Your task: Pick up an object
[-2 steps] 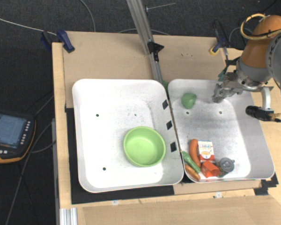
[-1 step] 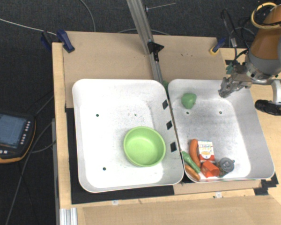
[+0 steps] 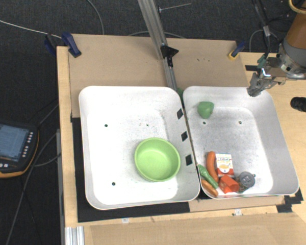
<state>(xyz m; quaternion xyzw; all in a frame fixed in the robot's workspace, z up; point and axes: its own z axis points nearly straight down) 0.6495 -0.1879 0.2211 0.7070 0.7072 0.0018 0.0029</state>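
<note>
My gripper (image 3: 255,88) hangs over the far right corner of the right bin (image 3: 275,137), pointing down, with nothing visible in it. A small green rounded piece (image 3: 205,109) lies near the bin's far left. In the near corner sits a cluster: an orange carrot (image 3: 211,164), a green pod (image 3: 207,174), a small white and orange box (image 3: 224,163), a red block (image 3: 228,184) and a grey round part (image 3: 246,179). A green bowl (image 3: 157,159) stands in the left bin (image 3: 107,137), near its right side.
A metal pole (image 3: 155,27) slants across the bench from the top down to the gap between the bins. Blue and yellow clamps (image 3: 70,43) hold the bench's far edge. A handheld pendant (image 3: 10,147) lies off the bench at the left.
</note>
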